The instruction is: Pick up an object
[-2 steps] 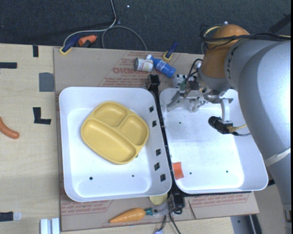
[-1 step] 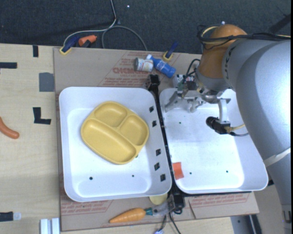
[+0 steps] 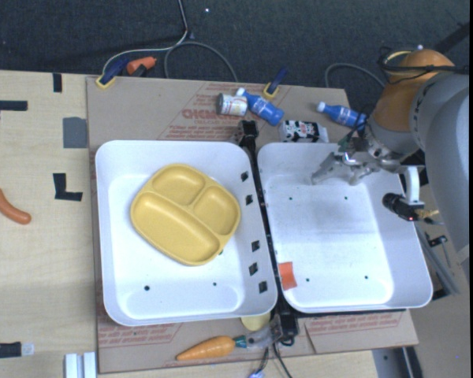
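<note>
A yellow divided plate (image 3: 187,213) lies in the left bin (image 3: 118,282), slightly toward its back. A small orange block (image 3: 286,275) rests near the front left corner of the right bin (image 3: 394,290). My gripper (image 3: 340,167) hangs over the back edge of the right bin, far from the orange block. Its fingers (image 3: 322,172) spread apart with nothing between them.
Blue clamps (image 3: 264,106) and a white and blue bottle (image 3: 340,114) sit behind the bins. A toy carrot (image 3: 207,348) lies in front of the left bin. A toy sausage (image 3: 9,205) lies on the bench at far left.
</note>
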Controlling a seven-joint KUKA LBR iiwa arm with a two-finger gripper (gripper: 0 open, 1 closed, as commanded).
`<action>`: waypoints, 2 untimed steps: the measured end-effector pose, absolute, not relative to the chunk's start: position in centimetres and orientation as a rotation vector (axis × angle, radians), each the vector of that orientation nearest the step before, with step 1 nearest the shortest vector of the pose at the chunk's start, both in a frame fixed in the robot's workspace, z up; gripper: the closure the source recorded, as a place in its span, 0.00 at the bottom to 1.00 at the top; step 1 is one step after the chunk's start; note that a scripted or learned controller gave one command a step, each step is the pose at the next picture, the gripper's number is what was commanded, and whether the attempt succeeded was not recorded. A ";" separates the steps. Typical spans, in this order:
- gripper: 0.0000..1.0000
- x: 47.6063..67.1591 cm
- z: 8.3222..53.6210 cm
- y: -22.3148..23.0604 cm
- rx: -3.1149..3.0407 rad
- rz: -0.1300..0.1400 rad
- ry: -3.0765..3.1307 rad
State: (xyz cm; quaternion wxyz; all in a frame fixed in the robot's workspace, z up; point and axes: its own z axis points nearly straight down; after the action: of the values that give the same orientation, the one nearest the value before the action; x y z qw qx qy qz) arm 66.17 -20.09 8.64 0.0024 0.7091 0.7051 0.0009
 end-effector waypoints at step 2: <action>0.00 62.9 9.3 -9.5 2.211 0.004 2.229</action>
State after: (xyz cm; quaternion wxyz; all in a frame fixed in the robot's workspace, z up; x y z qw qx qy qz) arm 62.91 -9.50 9.27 0.0008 0.7042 0.7100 0.0012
